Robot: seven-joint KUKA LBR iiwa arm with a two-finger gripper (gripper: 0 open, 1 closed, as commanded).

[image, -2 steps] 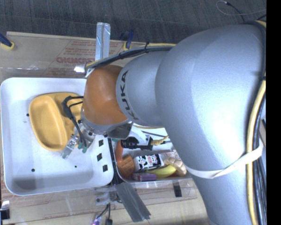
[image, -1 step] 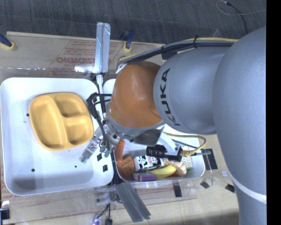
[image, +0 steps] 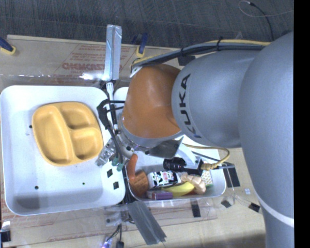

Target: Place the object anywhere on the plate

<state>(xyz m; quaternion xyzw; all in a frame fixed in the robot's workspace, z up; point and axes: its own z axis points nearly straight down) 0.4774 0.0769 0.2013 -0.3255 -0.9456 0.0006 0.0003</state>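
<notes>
Your pincer (image: pixel 109 155) hangs over the rim between the two bins; you cannot tell its state from here. The yellow plate (image: pixel 67 133) lies just to its left, the toy clutter (image: pixel 170 182) right below it.

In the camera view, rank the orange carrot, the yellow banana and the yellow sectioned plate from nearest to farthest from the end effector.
1. The orange carrot-shaped toy, just right of the end effector, in the right bin.
2. The yellow plastic banana, lower right, among the right bin's toys.
3. The yellow sectioned plate, to the left in the left bin; its near edge rivals the banana, too close to call.
</notes>
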